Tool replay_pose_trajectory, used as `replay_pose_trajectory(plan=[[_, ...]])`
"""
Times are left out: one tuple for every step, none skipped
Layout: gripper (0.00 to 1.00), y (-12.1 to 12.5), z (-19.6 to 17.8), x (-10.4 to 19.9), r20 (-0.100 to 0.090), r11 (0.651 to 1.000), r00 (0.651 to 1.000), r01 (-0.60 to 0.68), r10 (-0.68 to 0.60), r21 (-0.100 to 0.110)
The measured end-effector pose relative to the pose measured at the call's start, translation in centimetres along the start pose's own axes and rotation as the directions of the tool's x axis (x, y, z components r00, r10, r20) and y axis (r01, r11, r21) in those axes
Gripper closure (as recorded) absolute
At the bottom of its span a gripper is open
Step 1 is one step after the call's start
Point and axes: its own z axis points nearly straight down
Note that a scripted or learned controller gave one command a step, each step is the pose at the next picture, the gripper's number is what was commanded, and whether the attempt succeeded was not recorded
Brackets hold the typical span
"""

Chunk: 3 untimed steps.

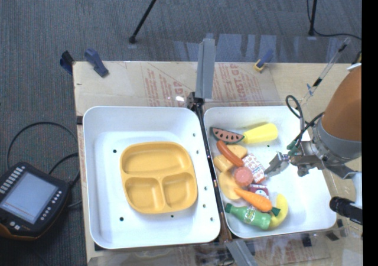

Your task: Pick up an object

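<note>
The right bin [313, 211] holds a heap of toy food along its left side: a watermelon slice [227, 135], a yellow corn cob [260, 133], a hot dog [229, 153], a red-and-white checked packet [254, 167], a carrot [254, 200], a banana [280, 210] and a green bottle [248, 216]. My gripper [276, 164] hangs low over the bin's middle, just right of the checked packet, with its fingers [273, 167] apart and nothing between them.
The left bin [100, 140] holds a yellow three-compartment tray [158, 176]. A grey post [205, 73] stands behind the bins' shared edge. A teach pendant [29, 197] lies on the floor at the left. Bare bin floor lies right of the food heap.
</note>
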Motion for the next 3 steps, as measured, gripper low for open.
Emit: replay_pose_trajectory(plan=[[0.0,-0.5,13.8,0.6,-0.001,1.0,1.0,0.021,-0.021,0.001],[1.0,-0.6,13.0,0.3,-0.003,1.0,1.0,0.011,-0.011,0.005],[1.0,-0.7,10.1,0.0,0.001,0.996,0.996,0.087,-0.087,-0.004]])
